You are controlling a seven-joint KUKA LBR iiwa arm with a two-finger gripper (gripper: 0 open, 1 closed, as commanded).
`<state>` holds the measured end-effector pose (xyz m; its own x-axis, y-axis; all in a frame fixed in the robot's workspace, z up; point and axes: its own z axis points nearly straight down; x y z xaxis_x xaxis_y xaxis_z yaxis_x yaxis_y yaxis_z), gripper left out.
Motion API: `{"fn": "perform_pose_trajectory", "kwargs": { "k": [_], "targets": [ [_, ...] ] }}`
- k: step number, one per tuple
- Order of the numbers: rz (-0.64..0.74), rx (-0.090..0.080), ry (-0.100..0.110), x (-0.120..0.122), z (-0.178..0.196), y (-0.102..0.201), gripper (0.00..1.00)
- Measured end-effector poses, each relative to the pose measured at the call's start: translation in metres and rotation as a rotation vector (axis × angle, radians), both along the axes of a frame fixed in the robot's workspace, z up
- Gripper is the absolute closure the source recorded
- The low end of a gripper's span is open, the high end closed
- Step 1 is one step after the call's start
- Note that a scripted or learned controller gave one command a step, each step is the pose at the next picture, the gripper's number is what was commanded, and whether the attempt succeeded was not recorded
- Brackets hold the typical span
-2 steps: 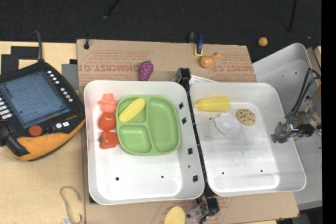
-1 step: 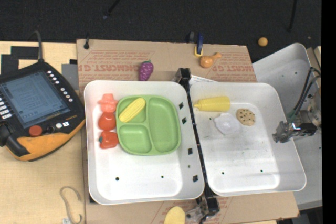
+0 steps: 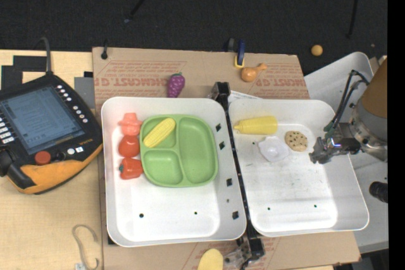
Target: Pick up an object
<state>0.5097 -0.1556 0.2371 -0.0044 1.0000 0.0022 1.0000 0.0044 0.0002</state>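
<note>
- The cookie (image 3: 295, 140) lies flat in the right bin (image 3: 297, 199), in its upper right part, and it is the nearest thing to the gripper (image 3: 321, 152).
- The gripper sits just right of the cookie and a touch lower, above the bin's right side; nothing shows between its tips.
- Whether it is open or closed I cannot tell from here.
- A small clear cup (image 3: 272, 150) rests just left of the cookie, and a yellow bottle (image 3: 256, 125) lies on its side above that.
- In the left bin (image 3: 164, 212) a green divided plate (image 3: 179, 150) holds a corn cob (image 3: 158, 131) in its upper left compartment.
- Beside the plate's left edge stand three red and pink toys (image 3: 129, 146).
- A purple grape bunch (image 3: 175, 84) lies on the cardboard (image 3: 139, 73) behind the bins.
</note>
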Motion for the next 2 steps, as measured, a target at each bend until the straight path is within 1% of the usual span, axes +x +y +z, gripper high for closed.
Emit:
{"fn": "perform_pose_trajectory", "kwargs": {
  "k": [1, 2],
  "targets": [
    [-0.001, 0.0, 0.004, 0.02, -0.015, 0.048, 1.0],
    [-0.001, 0.0, 0.002, 0.038, -0.023, 0.095, 1.0]
  ]
}}
